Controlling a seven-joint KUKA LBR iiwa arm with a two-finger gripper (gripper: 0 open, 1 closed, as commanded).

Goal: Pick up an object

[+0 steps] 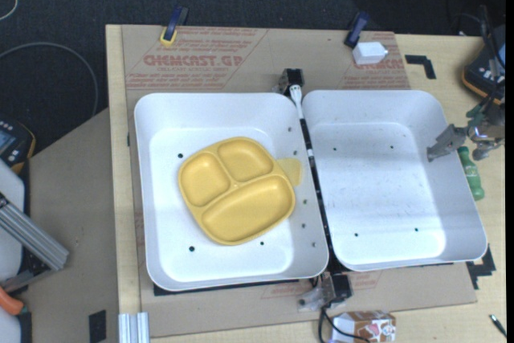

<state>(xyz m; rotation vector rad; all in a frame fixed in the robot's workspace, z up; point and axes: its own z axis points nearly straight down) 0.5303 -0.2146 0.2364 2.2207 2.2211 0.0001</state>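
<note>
While my pincer [454, 142] hangs spread and empty over the right bin [385, 181], I judge reaching left to the yellow divided plate [235, 190] comes next.

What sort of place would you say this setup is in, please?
Probably a robotics lab test bench: two white bins sit on a clamped board, a gripper reaches over the right bin, and cables run across the dark floor.

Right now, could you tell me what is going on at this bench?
A robot arm is set to pick up an object from two white bins. The left bin holds a yellow divided plate, lying flat and untouched. The gripper sits at the right bin's far right rim, well away from the plate, with a green object just below it. Nothing visibly sits between its fingers, so no pick has happened yet.
</note>
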